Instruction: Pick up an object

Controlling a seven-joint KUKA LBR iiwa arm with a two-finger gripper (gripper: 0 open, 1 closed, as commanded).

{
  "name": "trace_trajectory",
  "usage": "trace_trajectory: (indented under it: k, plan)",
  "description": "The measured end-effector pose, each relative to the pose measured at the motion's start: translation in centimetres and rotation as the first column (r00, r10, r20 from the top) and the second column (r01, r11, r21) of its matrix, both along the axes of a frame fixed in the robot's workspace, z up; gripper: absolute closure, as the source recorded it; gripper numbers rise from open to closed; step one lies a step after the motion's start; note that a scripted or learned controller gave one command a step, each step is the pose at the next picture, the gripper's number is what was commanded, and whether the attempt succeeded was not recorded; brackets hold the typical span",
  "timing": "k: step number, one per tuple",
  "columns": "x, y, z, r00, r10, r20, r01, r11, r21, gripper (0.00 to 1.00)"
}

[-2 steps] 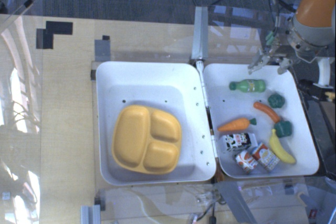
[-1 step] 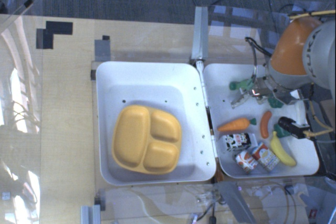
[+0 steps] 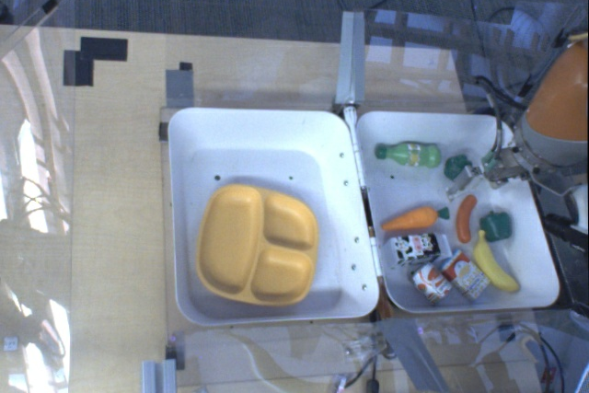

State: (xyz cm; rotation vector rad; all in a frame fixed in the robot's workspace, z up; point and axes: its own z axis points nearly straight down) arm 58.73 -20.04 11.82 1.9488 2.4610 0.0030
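Gripper [image 3: 471, 180] over right bin [image 3: 550, 285], finger state unreadable; sausage [image 3: 467, 217] below looks light, rigid, slick — pinch mid-body across width.

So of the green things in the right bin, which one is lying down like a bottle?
The green bottle near the bin's far edge, long and lying on its side. The other two green things are small dark chunks: one just right of it, one beside the banana.
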Motion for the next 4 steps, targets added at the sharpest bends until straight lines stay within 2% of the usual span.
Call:
trace_trajectory:
  k: [1,2,3,4]
  plan:
    - [-4.5,2.4,-2.9,0.996,0.090,0.010,-0.090,0.996,-0.004,0.00]
    - [-2.3,0.0,-3.0,0.993,-0.117,0.007,0.117,0.993,0.000,0.00]
    - [-2.1,0.2,-2.1,0.994,-0.111,0.005,0.111,0.994,0.004,1.00]
    - [2.7,6.1,11.0,1.000,0.006,0.002,-0.006,1.000,-0.001,1.00]
